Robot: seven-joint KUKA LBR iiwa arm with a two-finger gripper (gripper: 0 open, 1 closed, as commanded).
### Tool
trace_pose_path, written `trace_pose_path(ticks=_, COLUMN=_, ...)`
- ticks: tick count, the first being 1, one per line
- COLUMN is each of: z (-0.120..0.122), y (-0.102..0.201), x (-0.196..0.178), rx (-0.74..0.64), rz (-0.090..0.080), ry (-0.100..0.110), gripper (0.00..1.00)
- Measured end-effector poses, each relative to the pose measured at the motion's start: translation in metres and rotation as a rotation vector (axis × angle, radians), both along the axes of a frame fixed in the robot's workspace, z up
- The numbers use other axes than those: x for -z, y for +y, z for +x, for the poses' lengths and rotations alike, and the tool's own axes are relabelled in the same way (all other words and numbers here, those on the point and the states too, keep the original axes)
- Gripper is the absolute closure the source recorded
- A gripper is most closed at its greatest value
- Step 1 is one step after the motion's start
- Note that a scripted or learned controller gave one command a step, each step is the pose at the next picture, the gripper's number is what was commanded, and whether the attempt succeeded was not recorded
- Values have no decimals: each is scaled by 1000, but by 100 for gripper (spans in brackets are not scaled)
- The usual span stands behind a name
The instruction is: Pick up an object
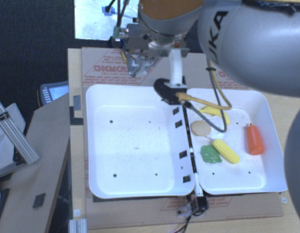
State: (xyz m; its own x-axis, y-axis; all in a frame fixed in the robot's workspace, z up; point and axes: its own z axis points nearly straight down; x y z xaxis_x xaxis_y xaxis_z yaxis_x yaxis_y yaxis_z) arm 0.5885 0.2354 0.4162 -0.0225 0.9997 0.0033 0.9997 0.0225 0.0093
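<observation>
At rear of left bin [91,130]: claw [136,67], finger state cannot be told | right bin [271,130]: corn [226,151], orange bottle [254,139], green piece [210,154].

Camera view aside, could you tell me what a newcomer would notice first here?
The big grey arm fills the top right, reaching over the bins. Bright toys cluster in the right bin: an orange bottle, yellow corn and a green piece.

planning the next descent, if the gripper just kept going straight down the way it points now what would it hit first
Probably bare cardboard behind the left bin, or that bin's back rim. The gripper hangs above the bench's far edge, well away from the toys in the right bin. Depth is unclear from this slanted view.
</observation>
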Motion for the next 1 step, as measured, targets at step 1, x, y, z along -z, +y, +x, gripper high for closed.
trace_pose_path(ticks=1, z=0, y=-4, x=72, rx=21, rz=-6, ry=15, gripper=100)
